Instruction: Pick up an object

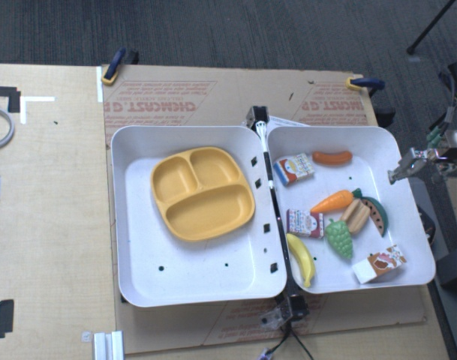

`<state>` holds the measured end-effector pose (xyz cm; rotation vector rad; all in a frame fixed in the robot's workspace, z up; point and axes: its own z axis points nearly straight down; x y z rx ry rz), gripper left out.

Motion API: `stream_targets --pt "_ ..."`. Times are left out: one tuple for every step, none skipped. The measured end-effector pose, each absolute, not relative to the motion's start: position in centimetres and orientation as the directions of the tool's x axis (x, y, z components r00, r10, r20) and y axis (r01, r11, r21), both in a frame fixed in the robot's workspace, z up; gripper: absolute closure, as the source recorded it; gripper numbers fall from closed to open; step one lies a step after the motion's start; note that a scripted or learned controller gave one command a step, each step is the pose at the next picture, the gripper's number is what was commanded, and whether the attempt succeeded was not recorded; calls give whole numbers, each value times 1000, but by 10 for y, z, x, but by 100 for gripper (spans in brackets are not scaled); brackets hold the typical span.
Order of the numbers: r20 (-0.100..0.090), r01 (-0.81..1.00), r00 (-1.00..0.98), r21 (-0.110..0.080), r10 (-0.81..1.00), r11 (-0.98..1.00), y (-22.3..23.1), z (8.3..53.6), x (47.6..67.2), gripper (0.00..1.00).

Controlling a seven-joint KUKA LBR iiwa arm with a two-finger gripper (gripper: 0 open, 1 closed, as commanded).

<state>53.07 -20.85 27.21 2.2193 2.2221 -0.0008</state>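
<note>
The right bin [413, 223] holds several toy foods. A red sausage [332, 157] lies at the back, with a small milk carton [293, 169] beside it. An orange carrot [333, 201], a tan bun [356, 214] and a watermelon slice [376, 214] sit close together in the middle. Below them are green grapes [339, 239], a small red carton [305, 223], a yellow banana [301, 259] and a brown-and-white carton [382, 264]. In the left bin [117, 223] rests a yellow divided plate [204, 193].
A metal fixture [417, 160] juts in at the right bin's outer rim. Clips [260, 116] join the bins at the middle divider. Cardboard [160, 100] lies under both bins, held by blue-and-yellow clamps [114, 64].
</note>
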Motion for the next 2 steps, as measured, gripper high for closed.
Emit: stream_targets --pt "0 988 -155 0 988 155 -177 152 560 0" --pt "-1 909 -416 1 909 416 -136 93 628 0"
